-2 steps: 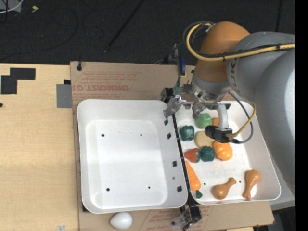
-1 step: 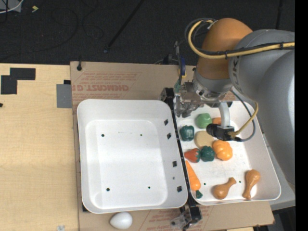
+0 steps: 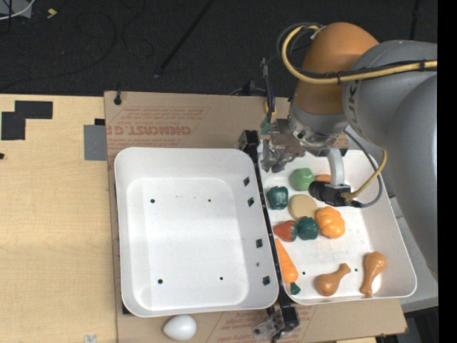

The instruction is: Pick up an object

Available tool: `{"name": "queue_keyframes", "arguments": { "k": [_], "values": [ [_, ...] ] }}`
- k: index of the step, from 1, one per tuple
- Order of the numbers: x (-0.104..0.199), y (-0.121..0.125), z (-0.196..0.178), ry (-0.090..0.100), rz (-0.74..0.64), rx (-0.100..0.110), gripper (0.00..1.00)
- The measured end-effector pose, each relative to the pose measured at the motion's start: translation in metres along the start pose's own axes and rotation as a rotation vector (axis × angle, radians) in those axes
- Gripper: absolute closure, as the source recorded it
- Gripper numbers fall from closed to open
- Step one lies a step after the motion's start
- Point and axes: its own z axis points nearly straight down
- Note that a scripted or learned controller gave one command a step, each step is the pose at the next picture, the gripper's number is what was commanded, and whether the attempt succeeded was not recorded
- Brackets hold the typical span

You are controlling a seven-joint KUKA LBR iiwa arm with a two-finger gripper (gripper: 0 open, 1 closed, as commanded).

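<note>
The right bin [image 3: 400, 245] holds several toy foods. Among them are a light green piece [image 3: 301, 178], a dark green piece [image 3: 277, 196], a beige potato shape [image 3: 303, 206], an orange pumpkin [image 3: 330, 221] and a second dark green piece [image 3: 308, 228]. There are also a red piece [image 3: 285, 229], a carrot [image 3: 285, 261] and two brown drumsticks [image 3: 333, 279] [image 3: 372, 270]. My gripper [image 3: 274, 160] hangs over the bin's back left corner, just behind the dark green piece and left of the light green one. Nothing shows in its grasp.
The left bin [image 3: 136, 170] lies beside the right one, with a black divider [image 3: 258, 206] between them. A white egg [image 3: 179, 327] rests on the bench in front of the left bin. The big grey arm [image 3: 385, 98] covers the back right.
</note>
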Motion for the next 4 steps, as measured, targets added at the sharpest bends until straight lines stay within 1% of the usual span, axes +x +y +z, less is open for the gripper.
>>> {"name": "queue_keyframes", "arguments": {
  "k": [1,2,3,4],
  "values": [
    [0.034,0.0,-0.024,0.001,-0.003,-0.007,1.0],
    [0.05,0.0,-0.069,0.0,-0.002,-0.007,1.0],
    [0.054,0.0,-0.095,0.0,-0.002,-0.006,1.0],
    [0.055,0.0,-0.092,-0.001,-0.002,-0.004,1.0]
  ]
}}
